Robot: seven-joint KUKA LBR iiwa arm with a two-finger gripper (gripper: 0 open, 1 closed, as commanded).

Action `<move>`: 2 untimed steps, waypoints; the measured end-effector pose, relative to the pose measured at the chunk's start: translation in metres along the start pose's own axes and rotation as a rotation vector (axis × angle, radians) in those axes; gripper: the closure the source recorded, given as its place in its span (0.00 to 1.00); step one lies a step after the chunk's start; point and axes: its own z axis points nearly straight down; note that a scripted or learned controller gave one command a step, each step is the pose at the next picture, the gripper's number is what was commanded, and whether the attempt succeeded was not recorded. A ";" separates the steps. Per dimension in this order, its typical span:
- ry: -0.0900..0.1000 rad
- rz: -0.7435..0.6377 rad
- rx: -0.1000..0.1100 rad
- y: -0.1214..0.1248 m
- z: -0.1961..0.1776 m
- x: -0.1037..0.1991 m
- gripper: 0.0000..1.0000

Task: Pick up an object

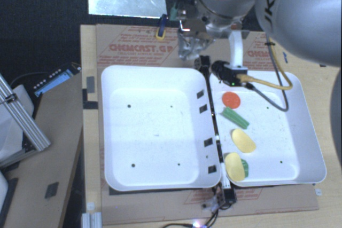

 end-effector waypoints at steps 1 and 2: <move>0.004 -0.001 -0.015 0.028 -0.028 0.073 1.00; 0.002 0.003 -0.015 0.057 -0.059 0.083 1.00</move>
